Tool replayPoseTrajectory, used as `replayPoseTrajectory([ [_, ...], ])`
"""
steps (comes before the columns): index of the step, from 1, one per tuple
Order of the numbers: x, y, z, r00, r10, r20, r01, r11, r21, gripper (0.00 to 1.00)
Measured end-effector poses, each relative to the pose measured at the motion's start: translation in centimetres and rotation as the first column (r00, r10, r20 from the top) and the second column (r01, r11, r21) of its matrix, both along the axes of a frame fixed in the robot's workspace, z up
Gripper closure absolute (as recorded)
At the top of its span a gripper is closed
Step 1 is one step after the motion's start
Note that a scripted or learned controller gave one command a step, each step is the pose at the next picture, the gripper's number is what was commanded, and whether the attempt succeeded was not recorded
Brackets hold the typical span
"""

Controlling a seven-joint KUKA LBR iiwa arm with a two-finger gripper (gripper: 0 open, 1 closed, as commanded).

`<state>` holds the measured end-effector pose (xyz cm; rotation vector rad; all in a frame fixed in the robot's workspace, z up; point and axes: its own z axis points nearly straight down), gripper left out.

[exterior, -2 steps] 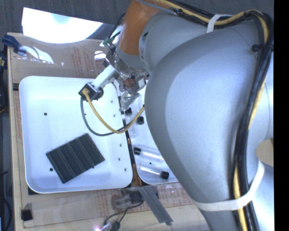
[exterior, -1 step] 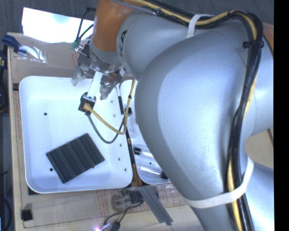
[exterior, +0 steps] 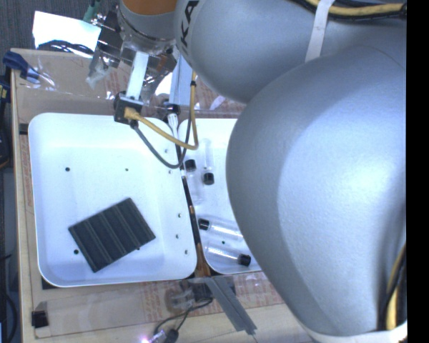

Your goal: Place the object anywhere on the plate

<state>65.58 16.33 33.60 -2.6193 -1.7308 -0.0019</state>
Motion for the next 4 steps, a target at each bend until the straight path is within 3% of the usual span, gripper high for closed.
replayPoseTrajectory([
  [1, -5.1, 3.0, -7.8, 0.986, -0.165, -0.007, 0.165, 0.986, -0.005, 1.0],
  [2, -1.7, 3.0, -9.2, 0.997, -0.081, -0.003, 0.081, 0.997, -0.003, 1.0],
  [3, 0.0, 5.5, -6.6, 1.0, -0.008, -0.002, 0.008, 1.0, -0.001, 1.0],
  [4, -0.1, 5.8, -5.7, 1.0, 0.0, -0.005, 0.0, 1.0, 0.001, 1.0],
])
